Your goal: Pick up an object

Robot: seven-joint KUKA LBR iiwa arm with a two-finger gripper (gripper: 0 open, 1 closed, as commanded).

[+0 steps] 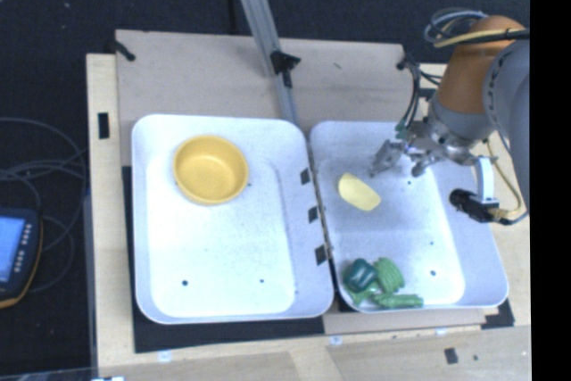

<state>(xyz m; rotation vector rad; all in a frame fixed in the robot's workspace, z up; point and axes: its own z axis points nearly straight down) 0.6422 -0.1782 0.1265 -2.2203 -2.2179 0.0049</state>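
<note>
White plastic, both bins (223, 299), shallow, rounded corners, faintly speckled floors; set side by side on a pale wooden bench (357, 80) over dark floor.

Task status: pick not yet made. Gripper (403, 158) poised over upper part of right bin (446, 281), fingers spread apart, nothing between them. Nearest candidate: pale yellow rounded lump (359, 192), lying on right bin floor just below and left of the fingertips, near but apart from them. Likely the target, judging by proximity alone. Remaining: descend, close on an object, lift clear.

Objects noted:
- Yellow lump: smooth, matte, soft-edged oval, possibly a toy food item; exact identity unclear. Curved sides may slip under a two-finger pinch.
- Green cluster (379, 281) at lower edge of right bin: a dark teal blocky piece touching a lighter green knobbly piece and a thin green strip below. Irregular shapes, pressed against the bin wall; harder access.
- Yellow bowl (211, 169) in left bin, upper left: round, glossy plastic, upright, open side up, standing alone.

Arm: grey body, orange band (468, 76) above wrist, loose cables looped near the top. Slanted aluminium rail (254, 4) crossing bench from upper edge toward the gap between bins.
</note>
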